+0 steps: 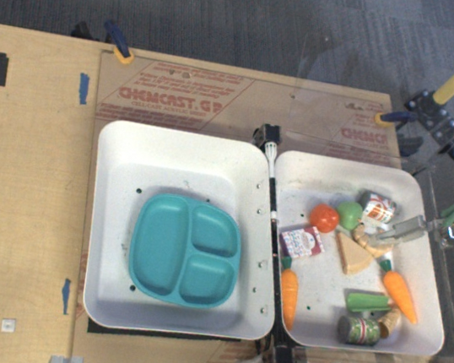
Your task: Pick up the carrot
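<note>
I see the carrot (401,296) just camera-side of the gripper (403,231), its long axis running diagonally. Can't tell the gripper's state.

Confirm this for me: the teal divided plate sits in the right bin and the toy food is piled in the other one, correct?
Not quite. The camera view shows the teal divided plate in the left bin. The toy food, including a carrot, lies in the other one, the right bin.
</note>
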You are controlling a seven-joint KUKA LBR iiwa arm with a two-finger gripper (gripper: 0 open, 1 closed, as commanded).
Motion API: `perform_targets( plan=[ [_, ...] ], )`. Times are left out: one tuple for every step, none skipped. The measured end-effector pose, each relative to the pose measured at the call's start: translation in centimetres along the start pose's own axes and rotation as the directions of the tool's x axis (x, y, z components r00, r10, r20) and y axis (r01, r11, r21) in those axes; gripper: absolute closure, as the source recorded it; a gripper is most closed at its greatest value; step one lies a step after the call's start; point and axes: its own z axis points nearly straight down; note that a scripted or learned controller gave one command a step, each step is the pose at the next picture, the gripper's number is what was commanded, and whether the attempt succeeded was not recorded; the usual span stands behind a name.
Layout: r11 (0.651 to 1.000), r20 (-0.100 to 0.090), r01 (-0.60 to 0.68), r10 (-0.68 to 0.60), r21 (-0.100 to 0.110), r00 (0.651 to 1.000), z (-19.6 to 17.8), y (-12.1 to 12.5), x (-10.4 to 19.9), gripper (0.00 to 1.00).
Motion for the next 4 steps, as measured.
perform_targets(
  plan=[
    [0.999, 0.018, 0.018, -0.018, -0.033, 1.0, 7.1, 1.7, -1.3, 0.0],
    [0.997, 0.038, 0.063, -0.061, -0.05, 0.997, 8.3, 1.0, -2.2, 0.0],
    [0.996, 0.045, 0.074, -0.071, -0.056, 0.996, 8.6, 0.6, -2.5, 0.0],
    [0.994, 0.051, 0.089, -0.086, -0.061, 0.995, 8.9, 0.2, -2.6, 0.0]
  ],
)
